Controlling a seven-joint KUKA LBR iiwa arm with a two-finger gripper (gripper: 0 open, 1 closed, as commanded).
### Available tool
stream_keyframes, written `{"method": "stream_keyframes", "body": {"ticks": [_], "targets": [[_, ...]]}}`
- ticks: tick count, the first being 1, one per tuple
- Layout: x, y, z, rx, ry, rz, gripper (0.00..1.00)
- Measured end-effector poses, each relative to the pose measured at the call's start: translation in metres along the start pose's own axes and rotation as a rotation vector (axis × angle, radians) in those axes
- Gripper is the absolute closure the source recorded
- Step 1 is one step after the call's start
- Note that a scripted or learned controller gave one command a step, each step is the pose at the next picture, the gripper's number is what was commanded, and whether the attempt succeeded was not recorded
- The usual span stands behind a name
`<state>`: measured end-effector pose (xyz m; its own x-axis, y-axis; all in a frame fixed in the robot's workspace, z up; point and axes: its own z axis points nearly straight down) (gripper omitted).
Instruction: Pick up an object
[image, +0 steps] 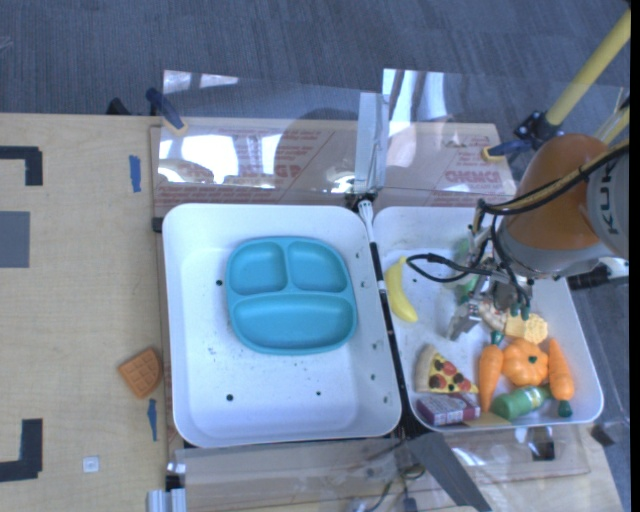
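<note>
The gripper (478, 315) is hanging low inside the right bin (585, 375), w/ metal fingers pointing down toward the bin floor; whether the jaws are open or closed can't be told from this angle, as cables and the wrist are crowding the view, and nothing is showing between them. Judging by the pose, the arm (560, 205) is reaching in from 3 o'clock and lining up over the toy pile, since that's where the pickable items are sitting.

Just at the gripper's 4 o'clock, a yellow waffle piece (528, 328) is lying, and below it, approx. 5 o'clock, an orange pumpkin (522, 362) is sitting flanked by two carrots (489, 372). A green cylinder (518, 403) is resting at the pile's 6 o'clock edge. At the gripper's 7 o'clock a pizza slice (444, 374) is lying flat, w/ a maroon box (447, 409) just beyond it against the near wall. A banana (400, 290) is lying alone at 9 o'clock, near the divider, prob. the easiest reach as nothing is touching it.

Farther out at 9 o'clock, the left bin (190, 330) is holding a blue divided plate (291, 295). Well beyond, at 8 o'clock, a brown waffle (141, 372) is lying on the bench (70, 300), outside both bins.
</note>
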<state>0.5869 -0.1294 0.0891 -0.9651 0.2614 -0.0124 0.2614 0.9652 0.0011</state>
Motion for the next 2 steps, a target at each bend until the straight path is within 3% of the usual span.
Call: {"method": "stream_keyframes", "body": {"ticks": [1, 2], "targets": [[-0.0038, 0.0013, -0.0133, 0.0, -0.013, -0.002, 1.0], [-0.0033, 0.0016, -0.0123, 0.0, -0.011, -0.002, 0.0]]}}
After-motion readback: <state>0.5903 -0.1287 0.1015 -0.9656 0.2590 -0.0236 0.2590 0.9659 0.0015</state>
